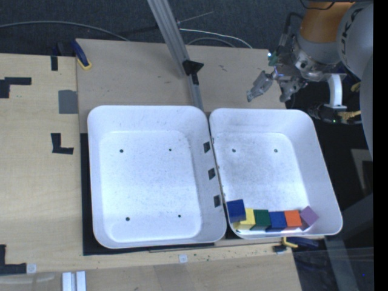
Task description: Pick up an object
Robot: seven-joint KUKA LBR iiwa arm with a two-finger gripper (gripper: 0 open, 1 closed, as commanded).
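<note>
The two-finger gripper (271,88) hangs beyond the twelve o'clock rim of the right-hand shallow white plastic bin (303,121), over the bare tan table (133,71) rather than over the bin floor; its fingers stand visibly apart, with nothing between them. The grey arm with its orange band (324,17) enters from the two o'clock corner and tilts the gripper toward nine o'clock, a posture I judge to be a standby or approach pose, not a grasp. The candidates for picking lie well apart from it, all packed against the six o'clock wall of the right bin: a dark blue block (235,209), a yellow block (247,217) just beside it, a green block (261,217), a second blue block (277,220), an orange block (293,218) and a purple block (309,215), touching in a row. Their crowding against the wall is likely the product of the sloped bin side. The left-hand white bin (100,162) sits at nine o'clock of the right one, rims touching. No pick has begun; the tight row and near wall will leave little finger clearance.
</note>
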